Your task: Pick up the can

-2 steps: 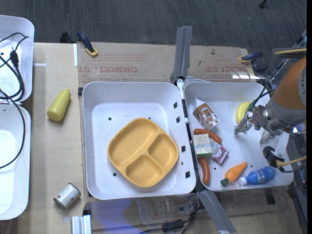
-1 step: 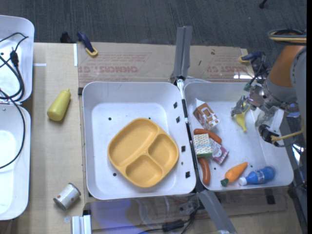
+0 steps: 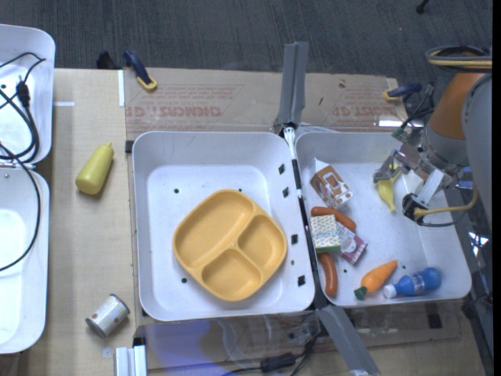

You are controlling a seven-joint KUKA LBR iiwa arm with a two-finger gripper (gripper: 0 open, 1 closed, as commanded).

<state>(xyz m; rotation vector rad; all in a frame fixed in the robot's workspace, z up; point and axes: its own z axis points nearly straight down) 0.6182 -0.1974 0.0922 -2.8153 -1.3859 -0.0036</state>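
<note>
Silver can [image 3: 107,315]: unpicked, lying outside the bins at 7 o'clock.
Your gripper [image 3: 407,180] sits at 3 o'clock, grip state unreadable.

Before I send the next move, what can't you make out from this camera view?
- Claw: its fingers blur into cables and wrist hardware, so open or shut is unclear.
- Can, outside the bins on the bench: label too small to read.
- Banana: partly hidden behind the claw.
- Blue bottle: label unreadable.
</note>
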